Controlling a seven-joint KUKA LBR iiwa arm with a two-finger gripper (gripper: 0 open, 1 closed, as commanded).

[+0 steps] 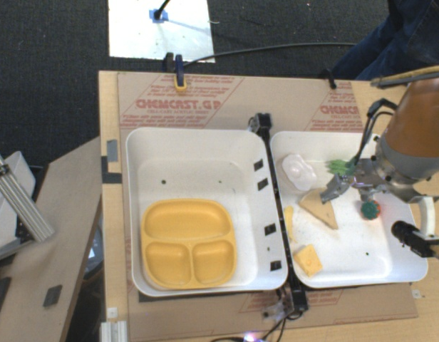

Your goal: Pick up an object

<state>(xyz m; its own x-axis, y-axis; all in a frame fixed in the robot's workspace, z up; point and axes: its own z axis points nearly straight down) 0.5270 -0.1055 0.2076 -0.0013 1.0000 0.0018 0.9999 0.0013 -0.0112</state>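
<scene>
Care suits this descent: gripper (pixel 335 189), its grasp impossible to tell, should centre over tan wedge (pixel 321 210) first

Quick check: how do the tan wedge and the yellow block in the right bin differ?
The tan wedge is triangular and paler; the yellow block is squarish and brighter yellow. The wedge looks larger. The wedge lies mid-bin just below the gripper; the block sits toward the bin's near left corner, apart from it. Both lie flat in the right bin.

yellow tray (pixel 189 254) — white bins (pixel 198 148)
</scene>
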